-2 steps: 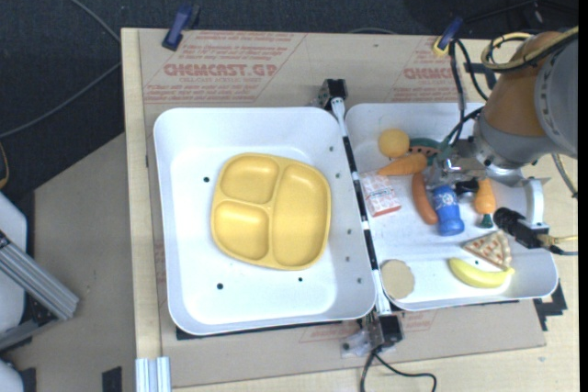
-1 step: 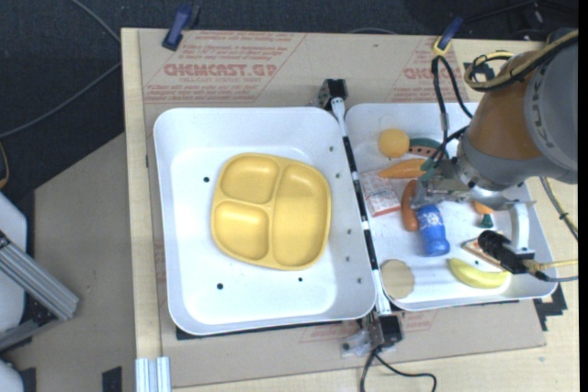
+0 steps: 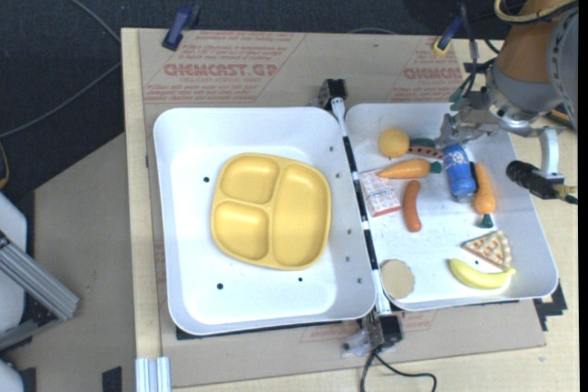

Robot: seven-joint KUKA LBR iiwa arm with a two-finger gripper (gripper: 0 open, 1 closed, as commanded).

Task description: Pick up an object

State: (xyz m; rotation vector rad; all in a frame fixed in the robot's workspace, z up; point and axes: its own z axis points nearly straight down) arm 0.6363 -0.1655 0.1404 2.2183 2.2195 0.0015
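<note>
Care was what I needed: my tool (image 3: 457,135), its state beyond telling, hung at the blue bottle's (image 3: 459,172) twelve o'clock end, carrots (image 3: 405,168) crowding close.

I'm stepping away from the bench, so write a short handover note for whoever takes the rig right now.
Hand: low over the right bin, at its far edge, just above the blue bottle; grip state unclear.
Right bin: lemon, two carrots, sausage, pizza slice, banana, cookie, packet.
Left bin: yellow divided plate.
Done: nothing lifted.
Left: grasp and raise one object.
</note>
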